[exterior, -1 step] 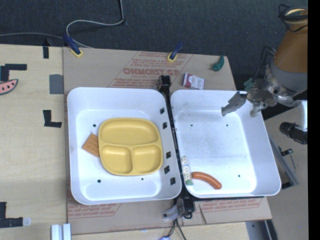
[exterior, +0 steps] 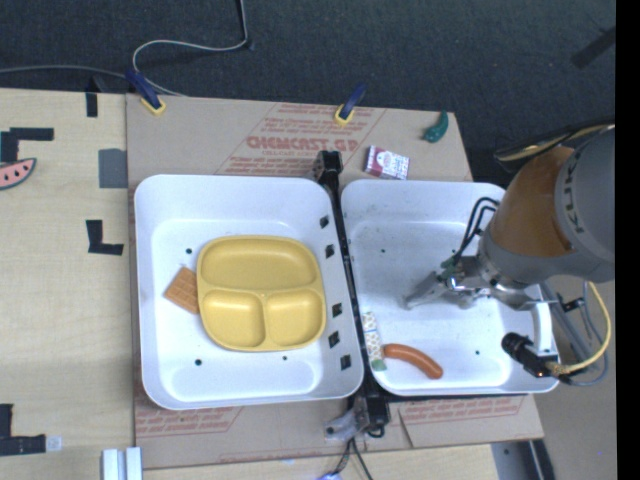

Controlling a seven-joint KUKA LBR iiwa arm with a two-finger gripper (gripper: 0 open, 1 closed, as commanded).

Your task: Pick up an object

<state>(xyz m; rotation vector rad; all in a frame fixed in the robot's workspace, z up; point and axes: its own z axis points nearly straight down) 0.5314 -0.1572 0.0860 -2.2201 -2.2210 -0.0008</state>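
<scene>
Your arm (exterior: 545, 218) reaches in from the right over the right bin (exterior: 400, 203). Its gripper (exterior: 415, 297) sits low above that bin's floor, near the middle, with the fingers pointing left. You cannot tell from this view how far apart the fingers stand, and nothing is seen between them.

The sausage (exterior: 412, 359), orange-red, lies on the floor of the right bin near its front wall, left of centre. It lies apart from the gripper, closer to the front edge, and nothing touches it.

In the left bin (exterior: 160, 268) you have a yellow tray (exterior: 262, 292) with three compartments, lying flat near the middle. A brown card (exterior: 182, 289) lies partly tucked under the tray's left edge.

Both bins rest on a cardboard sheet (exterior: 290, 138). A small packet (exterior: 385, 163) lies on that sheet just behind the right bin.
</scene>
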